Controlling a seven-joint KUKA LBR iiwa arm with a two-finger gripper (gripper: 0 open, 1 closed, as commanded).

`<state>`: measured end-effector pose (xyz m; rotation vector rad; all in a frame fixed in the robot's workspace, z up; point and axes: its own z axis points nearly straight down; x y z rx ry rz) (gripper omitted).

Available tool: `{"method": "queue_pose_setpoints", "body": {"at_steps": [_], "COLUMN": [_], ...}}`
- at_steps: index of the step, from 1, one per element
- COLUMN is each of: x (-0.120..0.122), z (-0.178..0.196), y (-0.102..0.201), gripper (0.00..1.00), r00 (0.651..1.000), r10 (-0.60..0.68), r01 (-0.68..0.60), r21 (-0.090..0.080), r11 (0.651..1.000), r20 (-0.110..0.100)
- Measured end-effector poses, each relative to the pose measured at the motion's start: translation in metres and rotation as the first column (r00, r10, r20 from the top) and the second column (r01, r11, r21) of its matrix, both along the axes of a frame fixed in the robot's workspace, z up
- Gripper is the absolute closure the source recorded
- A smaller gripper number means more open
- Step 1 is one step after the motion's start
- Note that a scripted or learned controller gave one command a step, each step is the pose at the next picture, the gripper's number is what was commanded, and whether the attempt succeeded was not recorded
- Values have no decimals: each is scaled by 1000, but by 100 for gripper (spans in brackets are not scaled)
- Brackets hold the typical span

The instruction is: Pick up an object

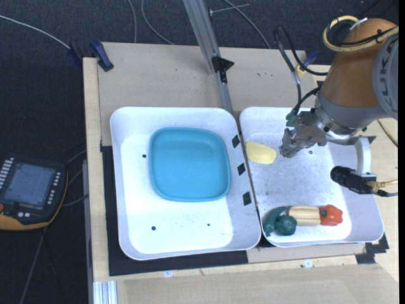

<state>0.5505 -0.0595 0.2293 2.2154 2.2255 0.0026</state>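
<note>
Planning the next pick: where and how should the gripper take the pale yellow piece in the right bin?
Probably straight from above, fingers closing across the narrow width of the pale yellow piece. It lies flat, elongated, near the right bin's left wall, so side approaches look cramped. The gripper hovers just beside it.

Two white bins; one blue plate; one yellow piece; one green piece; one tan stick; one red piece.

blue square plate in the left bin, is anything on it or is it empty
Empty. The blue square plastic plate lies flat in the left white bin with its whole inner surface showing bare; nothing rests on it.
</note>
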Motion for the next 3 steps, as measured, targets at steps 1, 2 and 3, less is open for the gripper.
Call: {"method": "queue_pose_setpoints", "body": {"at_steps": [1, 2, 3], "x": [31, 52, 79], "z": [-4, 3, -5], "y": [40, 96, 147], "gripper": [100, 100, 100], "r00": [1000, 1000, 1000], "r10": [-1, 1, 0], "r01": [1, -1, 0], "r21": [1, 1, 1], "r11": [1000, 1000, 1000], "r20": [-2, -1, -2]}}
